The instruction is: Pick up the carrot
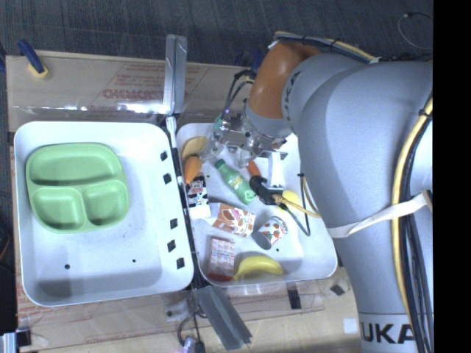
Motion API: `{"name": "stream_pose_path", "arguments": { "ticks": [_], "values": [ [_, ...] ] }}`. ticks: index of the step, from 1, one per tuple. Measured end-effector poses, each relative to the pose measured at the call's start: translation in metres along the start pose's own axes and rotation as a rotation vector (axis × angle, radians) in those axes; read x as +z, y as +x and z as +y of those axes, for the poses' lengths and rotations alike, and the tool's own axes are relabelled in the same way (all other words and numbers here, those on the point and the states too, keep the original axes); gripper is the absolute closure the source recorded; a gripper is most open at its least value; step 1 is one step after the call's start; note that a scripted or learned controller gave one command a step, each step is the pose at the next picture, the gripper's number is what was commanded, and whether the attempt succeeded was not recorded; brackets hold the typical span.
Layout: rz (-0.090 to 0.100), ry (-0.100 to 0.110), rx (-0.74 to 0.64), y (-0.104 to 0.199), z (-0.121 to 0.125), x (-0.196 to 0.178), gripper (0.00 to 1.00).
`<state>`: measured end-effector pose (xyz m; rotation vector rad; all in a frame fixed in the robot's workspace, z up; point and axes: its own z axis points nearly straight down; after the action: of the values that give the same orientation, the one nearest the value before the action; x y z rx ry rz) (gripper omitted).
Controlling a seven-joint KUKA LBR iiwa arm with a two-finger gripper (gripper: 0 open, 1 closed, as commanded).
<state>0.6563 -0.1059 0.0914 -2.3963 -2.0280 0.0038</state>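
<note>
Two white bins sit side by side below me. My pincer point(237, 144) hangs over the right bin point(318, 259), close above the toys. I cannot tell if it is wide or narrow. An orange thing that looks like the carrot point(193, 169) lies by the left wall. I think I am reaching now. Next I must go lower, right over it.
</note>
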Motion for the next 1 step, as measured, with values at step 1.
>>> {"name": "stream_pose_path", "arguments": {
  "ticks": [1],
  "values": [
    [0.0,0.002,-0.005,0.001,0.0001,-0.0101,1.0]
  ]
}}
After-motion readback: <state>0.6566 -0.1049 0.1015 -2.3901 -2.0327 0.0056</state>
